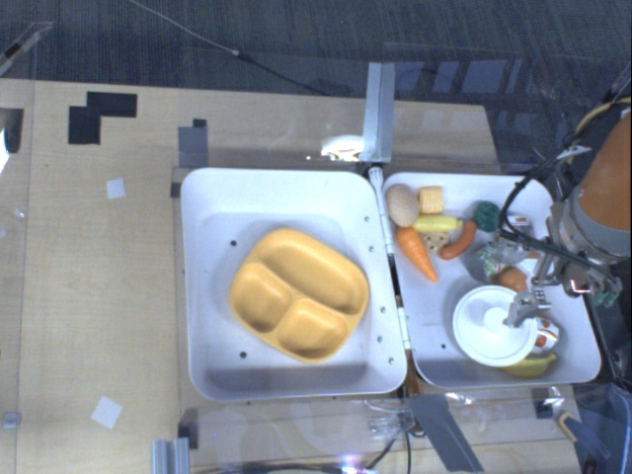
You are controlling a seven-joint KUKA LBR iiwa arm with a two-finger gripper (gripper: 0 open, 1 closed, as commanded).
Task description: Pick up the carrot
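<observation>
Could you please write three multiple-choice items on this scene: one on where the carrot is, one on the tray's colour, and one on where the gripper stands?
1. Where does the carrot lie?
A. In the left bin
B. In the right bin, near its left wall
C. On the bench outside the bins

2. What colour is the divided tray in the left bin?
A. Yellow
B. Green
C. Blue

3. Where is the gripper?
A. Over the left bin
B. Touching the carrot
C. Over the white bowl, apart from the carrot

Answers: 1 B, the carrot lies in the right bin beside the dividing wall. 2 A, the tray is yellow. 3 C, the gripper hangs at the bowl, with bin floor between it and the carrot.
</observation>
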